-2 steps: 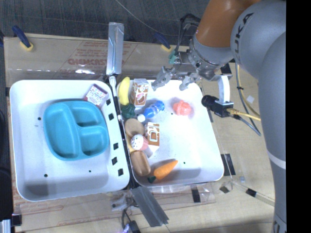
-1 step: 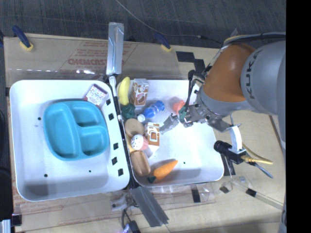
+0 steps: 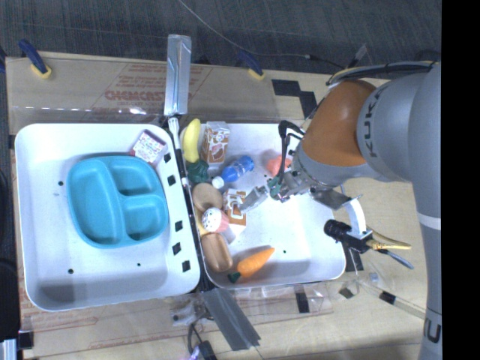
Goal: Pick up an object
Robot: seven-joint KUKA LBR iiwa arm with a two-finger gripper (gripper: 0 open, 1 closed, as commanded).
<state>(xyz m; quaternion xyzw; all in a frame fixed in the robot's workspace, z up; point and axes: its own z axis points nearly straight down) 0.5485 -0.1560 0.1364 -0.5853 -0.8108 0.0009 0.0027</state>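
Note:
The right bin (image 3: 322, 253) holds several small objects. A yellow banana (image 3: 192, 139) and a brown carton (image 3: 216, 142) lie at its far left corner. A blue bottle (image 3: 236, 169) lies just left of my gripper (image 3: 259, 194), and a small orange and white box (image 3: 235, 205) sits right below the gripper's tip. An orange carrot (image 3: 253, 260) lies near the front wall. My gripper hangs low over the middle of the bin, pointing left. A pink-red item (image 3: 277, 161) is partly hidden behind the wrist.
Along the right bin's left wall are a dark green item (image 3: 198, 172), a tan roll (image 3: 205, 196), a speckled white ball (image 3: 212, 218) and a brown bun (image 3: 216, 251). The left bin (image 3: 37, 223) holds a blue divided tray (image 3: 120, 199) and a small red and white packet (image 3: 150, 146).

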